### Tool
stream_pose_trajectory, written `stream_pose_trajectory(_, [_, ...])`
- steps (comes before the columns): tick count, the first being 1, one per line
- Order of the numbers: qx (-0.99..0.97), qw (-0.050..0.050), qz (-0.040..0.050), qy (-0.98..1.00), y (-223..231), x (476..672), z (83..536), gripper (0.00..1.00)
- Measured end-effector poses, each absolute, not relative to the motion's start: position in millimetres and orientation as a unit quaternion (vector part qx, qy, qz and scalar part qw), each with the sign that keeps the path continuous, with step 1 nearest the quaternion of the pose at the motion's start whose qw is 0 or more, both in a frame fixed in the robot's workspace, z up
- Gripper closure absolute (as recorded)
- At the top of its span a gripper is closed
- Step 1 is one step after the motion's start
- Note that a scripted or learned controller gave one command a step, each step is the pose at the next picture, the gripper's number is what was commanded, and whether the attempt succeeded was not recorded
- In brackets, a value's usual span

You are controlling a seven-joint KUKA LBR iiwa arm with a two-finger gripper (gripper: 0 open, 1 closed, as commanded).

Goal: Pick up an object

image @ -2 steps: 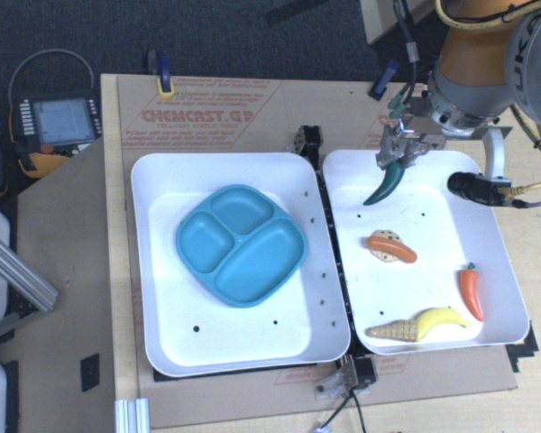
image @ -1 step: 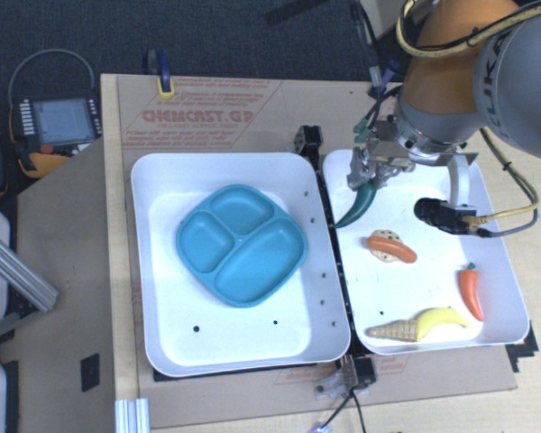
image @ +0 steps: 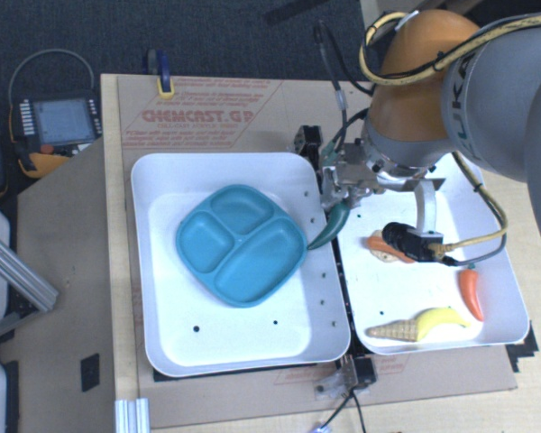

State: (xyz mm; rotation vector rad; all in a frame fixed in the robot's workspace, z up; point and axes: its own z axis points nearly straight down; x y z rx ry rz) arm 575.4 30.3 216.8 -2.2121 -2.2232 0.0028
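Bench under cardboard sheet [image: 207, 106], two white bins [image: 153, 242]; we see arm [image: 469, 79] over divider, gripper [image: 343, 192] pinching teal utensil [image: 329, 228].

The arm [image: 505, 88] is smooth grey, with a rounded glossy orange band [image: 415, 70] above the wrist. A yellow cable [image: 379, 34] loops over it, and black wires trail alongside.

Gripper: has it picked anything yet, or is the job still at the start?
Done: nothing looks lifted. The blue divided plate lies in the left bin; the carrot, banana and cone lie in the right bin.
In hand: the gripper sits over the divider between the bins, a dark green item at its tip; a grasp isn't confirmable.
Left: a clear lift.
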Motion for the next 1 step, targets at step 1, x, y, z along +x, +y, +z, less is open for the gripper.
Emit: stream_pose_trajectory(1, [-0.705,0.003,0.0,-0.709,86.4,553.9,227.1,1.0])
